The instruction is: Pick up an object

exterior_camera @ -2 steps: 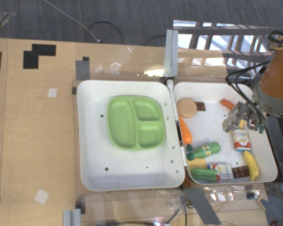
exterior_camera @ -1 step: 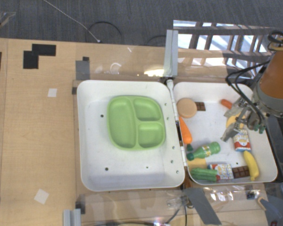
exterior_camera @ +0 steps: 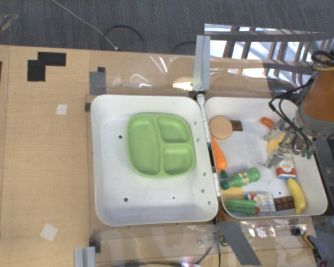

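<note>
Camera view has my gripper [exterior_camera: 283, 149] low in the right bin [exterior_camera: 318, 202], grip state impossible to tell, right beside the banana [exterior_camera: 296, 194] and green bottle [exterior_camera: 242, 177].

Labels on the bottle [exterior_camera: 242, 177] seem unreadable.
</note>
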Controlling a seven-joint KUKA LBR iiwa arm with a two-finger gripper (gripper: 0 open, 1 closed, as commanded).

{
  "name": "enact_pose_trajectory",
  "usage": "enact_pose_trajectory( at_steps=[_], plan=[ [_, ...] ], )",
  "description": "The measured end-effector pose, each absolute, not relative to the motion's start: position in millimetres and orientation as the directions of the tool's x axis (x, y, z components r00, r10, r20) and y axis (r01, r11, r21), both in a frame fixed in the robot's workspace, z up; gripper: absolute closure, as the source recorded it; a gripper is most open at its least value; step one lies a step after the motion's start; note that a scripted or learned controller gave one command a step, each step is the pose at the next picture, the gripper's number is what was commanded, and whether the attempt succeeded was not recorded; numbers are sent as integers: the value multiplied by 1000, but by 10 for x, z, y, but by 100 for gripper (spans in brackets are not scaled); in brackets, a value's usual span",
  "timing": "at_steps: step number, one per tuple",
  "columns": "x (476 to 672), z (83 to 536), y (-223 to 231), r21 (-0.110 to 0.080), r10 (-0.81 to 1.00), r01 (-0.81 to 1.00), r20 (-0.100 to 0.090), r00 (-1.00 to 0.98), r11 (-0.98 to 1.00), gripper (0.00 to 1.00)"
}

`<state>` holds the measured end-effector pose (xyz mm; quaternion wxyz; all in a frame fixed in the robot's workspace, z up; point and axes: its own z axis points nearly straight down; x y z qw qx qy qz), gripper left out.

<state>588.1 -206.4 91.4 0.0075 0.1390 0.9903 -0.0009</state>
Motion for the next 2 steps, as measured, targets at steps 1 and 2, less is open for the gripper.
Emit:
enact_pose_trajectory(
  at_steps=[1,2],
  plan=[
    [5831,887,-1957,2,439,439,-12,-899,899,0],
    [5563,894,-1812,5,541,541,-13,-841,841,0]
  ],
)
